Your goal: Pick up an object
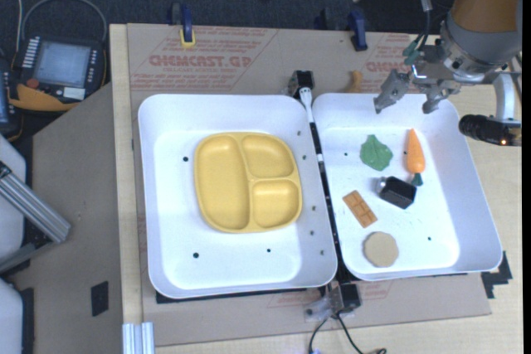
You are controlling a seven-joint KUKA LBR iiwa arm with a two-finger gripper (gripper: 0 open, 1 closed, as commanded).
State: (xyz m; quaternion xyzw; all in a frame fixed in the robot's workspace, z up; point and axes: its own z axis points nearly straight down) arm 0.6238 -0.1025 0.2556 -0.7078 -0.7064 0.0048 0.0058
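Cardboard sheeting covers the bench (232,46) under two shallow white plastic bins, the left bin (162,203) bearing one yellow three-compartment plate (247,181). Over the far edge of the right bin (473,203), the two-finger gripper (411,101) hangs with its jaws spread and nothing between them, and all five objects lie nearer the camera than it. Closest are one leafy green piece (376,152) and one orange carrot (414,151), then one black block (397,193), one flat brown cracker (359,209) and one round tan cookie (381,249).
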